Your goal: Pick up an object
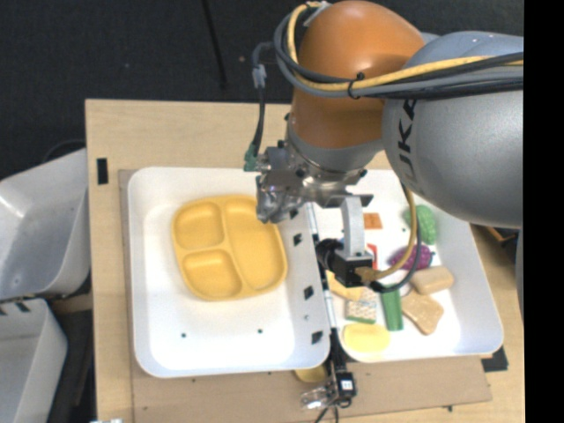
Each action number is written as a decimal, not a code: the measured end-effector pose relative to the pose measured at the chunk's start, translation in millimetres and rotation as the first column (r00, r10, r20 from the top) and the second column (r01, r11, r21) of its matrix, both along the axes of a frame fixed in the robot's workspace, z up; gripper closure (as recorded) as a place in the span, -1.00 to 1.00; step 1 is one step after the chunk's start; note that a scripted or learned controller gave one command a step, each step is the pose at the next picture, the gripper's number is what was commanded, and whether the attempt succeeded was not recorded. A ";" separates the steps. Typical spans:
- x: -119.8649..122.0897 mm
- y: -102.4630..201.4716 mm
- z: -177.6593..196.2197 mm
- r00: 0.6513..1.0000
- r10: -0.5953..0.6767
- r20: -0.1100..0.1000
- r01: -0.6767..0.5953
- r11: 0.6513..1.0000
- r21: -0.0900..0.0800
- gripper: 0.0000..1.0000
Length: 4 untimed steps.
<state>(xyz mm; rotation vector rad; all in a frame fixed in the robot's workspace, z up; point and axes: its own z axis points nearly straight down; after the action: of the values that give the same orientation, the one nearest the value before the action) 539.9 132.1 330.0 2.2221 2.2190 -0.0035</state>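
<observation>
Hangs low w/ gripper (275, 203) at upper-right corner of yellow divided tray (225, 249) in left bin (159, 329). Cannot tell if open or closed.

The pale wooden bench (107, 135) is carrying two white bins, the right bin (469, 322) sitting against the left bin (220, 329).

A mustard-yellow divided tray (231, 247) is lying in a white bin (220, 333). The neighbouring white bin (467, 324) is showing a green piece (426, 223), a purple piece (421, 256), two tan blocks (432, 280) and a pale yellow disc (365, 338). The arm (458, 130) is showing grey with an orange band (352, 60).
</observation>
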 end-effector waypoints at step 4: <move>-49.1 -19.5 34.6 1.000 0.004 0.001 -0.004 1.000 0.002 -1.00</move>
<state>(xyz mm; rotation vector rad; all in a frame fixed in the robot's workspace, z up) 490.7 112.6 364.7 2.2188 2.2235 -0.0007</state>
